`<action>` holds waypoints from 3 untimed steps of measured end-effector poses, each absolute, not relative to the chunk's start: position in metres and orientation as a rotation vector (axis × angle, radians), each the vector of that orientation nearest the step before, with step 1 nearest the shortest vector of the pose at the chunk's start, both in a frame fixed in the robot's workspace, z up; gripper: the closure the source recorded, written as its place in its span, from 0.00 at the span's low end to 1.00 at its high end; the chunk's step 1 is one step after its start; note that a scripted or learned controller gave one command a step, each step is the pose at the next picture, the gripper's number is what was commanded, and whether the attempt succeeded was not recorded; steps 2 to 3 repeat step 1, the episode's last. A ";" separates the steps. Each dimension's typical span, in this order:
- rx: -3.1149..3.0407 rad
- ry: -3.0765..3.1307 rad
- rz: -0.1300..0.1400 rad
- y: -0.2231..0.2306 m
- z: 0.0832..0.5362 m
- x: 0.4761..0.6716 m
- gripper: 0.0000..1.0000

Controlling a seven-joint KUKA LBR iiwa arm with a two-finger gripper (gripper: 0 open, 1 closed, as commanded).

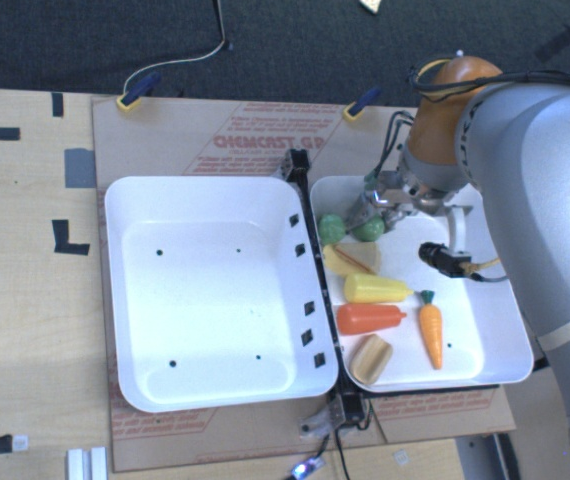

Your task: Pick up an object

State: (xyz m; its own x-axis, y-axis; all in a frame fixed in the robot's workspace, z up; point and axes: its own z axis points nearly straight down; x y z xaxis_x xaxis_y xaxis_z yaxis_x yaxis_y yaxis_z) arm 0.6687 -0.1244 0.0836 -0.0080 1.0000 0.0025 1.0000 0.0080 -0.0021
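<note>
the green ball (369, 229) lies at the far end of the right bin (495, 353), just beside a second green piece (331, 229) and above the yellow wedge (350, 260), with the gripper (378, 206) right over it, grip state i cannot tell, so it should drop straight down, centred, clear of its neighbour.

You have two bins side by side on the board (255, 138). In the right bin (500, 343) the toys crowd its left wall: two round pieces (350, 229) at the back, then perhaps a wedge (348, 259), a pepper (375, 288), a second pepper (370, 317), and a bread roll (370, 358) nearest you. A carrot (431, 334) lies right of them.
</note>
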 end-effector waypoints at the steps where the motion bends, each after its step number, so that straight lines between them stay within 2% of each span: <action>1: -2.207 -2.237 -0.016 -0.003 0.192 0.623 1.00; 3: -2.207 -2.237 -0.016 -0.003 0.192 0.623 1.00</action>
